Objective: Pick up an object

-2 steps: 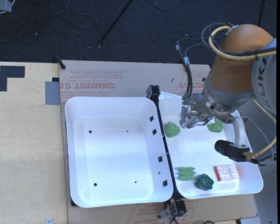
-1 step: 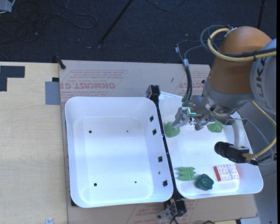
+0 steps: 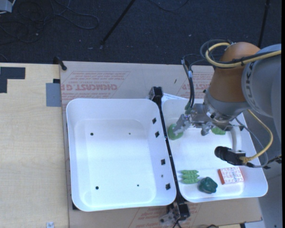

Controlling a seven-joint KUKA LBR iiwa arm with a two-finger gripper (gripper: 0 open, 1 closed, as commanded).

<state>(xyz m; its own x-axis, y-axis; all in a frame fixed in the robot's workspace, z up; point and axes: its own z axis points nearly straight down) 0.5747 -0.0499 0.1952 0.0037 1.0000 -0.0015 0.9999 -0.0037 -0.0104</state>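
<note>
Near the right bin's (image 3: 256, 186) far-left corner, the gripper (image 3: 194, 123) hangs with fingers spread apart, a light green object (image 3: 175, 132) lying just left of it, unheld.

Arm (image 3: 256, 80) cut off at right edge. Green object (image 3: 175, 132) just left of gripper (image 3: 194, 122): partly hidden, possibly touching finger, can't confirm. Second green item (image 3: 219, 131) right of it, mostly covered by wrist.
</note>
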